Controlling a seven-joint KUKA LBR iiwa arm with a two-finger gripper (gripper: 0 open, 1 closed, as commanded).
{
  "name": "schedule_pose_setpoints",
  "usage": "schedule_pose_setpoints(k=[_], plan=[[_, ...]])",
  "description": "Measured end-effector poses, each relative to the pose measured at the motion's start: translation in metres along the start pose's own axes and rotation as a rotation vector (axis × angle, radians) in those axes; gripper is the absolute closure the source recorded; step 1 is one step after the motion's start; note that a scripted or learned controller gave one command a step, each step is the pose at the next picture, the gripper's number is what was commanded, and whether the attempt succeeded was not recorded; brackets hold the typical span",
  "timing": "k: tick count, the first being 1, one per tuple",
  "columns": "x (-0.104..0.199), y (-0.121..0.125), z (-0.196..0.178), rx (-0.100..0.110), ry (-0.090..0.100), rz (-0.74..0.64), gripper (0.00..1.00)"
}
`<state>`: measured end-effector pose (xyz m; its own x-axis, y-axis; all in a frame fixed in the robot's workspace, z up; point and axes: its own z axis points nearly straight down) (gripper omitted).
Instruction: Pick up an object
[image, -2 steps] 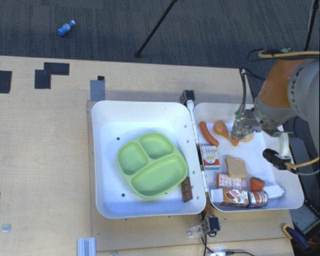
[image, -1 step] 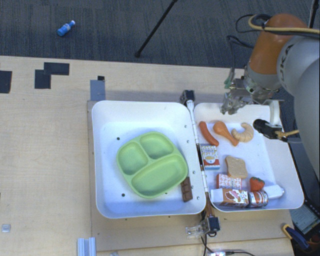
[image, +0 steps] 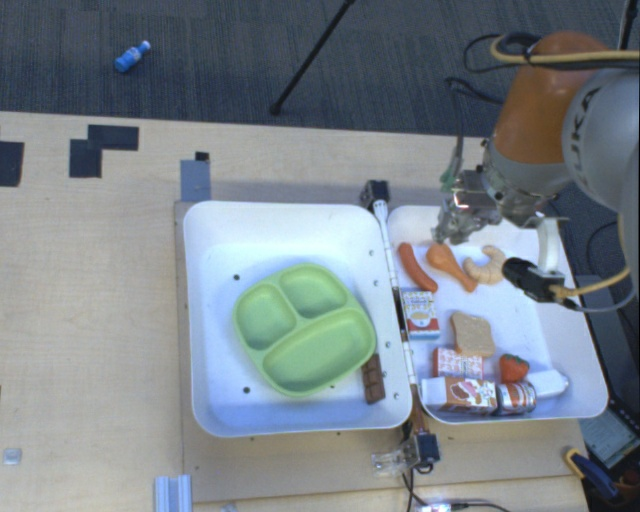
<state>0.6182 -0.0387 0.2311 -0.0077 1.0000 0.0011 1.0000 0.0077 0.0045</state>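
Drumstick (image: 449, 264), the nearest object to the gripper (image: 452, 226), lies in the right bin (image: 585, 350) just below the fingertips, with a sausage (image: 417, 267) to its left and a pale curled piece (image: 489, 265) to its right. Nearer the camera sit a small carton (image: 420, 313), bread (image: 472, 333), a strawberry (image: 513, 367) and a can (image: 505, 398). Left bin (image: 205, 300) holds a green plate (image: 305, 328). Whether the fingers are spread or closed, I cannot tell; nothing seen between them.

bins (image: 200, 300): glossy white plastic | plate (image: 305, 327): smooth matt green plastic | bench (image: 90, 330): pale wood
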Motion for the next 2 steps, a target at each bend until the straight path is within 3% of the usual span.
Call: schedule_pose_setpoints(k=[1, 2], plan=[[0.030, -0.061, 0.008, 0.002, -0.001, 0.001, 1.00], [-0.047, 0.006, -0.005, 0.000, -0.003, 0.006, 1.00]])
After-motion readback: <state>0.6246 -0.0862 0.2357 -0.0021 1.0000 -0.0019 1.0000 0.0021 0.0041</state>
